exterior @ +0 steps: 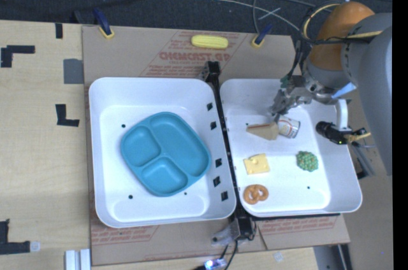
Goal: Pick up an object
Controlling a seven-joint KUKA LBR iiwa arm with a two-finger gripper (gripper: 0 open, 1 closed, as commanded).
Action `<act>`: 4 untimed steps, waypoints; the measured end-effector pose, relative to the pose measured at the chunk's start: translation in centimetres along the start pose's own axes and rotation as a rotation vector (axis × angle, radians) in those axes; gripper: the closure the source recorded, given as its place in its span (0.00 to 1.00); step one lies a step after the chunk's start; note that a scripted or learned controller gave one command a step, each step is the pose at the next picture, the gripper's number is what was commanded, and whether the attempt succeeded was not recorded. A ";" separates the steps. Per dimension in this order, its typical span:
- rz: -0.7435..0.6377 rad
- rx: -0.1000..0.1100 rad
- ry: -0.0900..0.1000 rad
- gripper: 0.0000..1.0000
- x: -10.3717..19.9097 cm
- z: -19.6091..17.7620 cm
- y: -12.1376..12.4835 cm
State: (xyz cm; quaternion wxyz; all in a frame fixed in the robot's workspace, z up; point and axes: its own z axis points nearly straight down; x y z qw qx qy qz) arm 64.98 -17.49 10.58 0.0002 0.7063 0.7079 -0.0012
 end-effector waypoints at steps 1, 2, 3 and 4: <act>0.001 -0.006 0.001 1.00 -0.3 -6.0 0.8; 0.000 -0.006 0.001 1.00 0.2 -12.3 0.8; 0.000 -0.006 0.001 1.00 0.6 -18.6 0.5; -0.003 0.001 0.003 1.00 6.2 -16.6 -0.4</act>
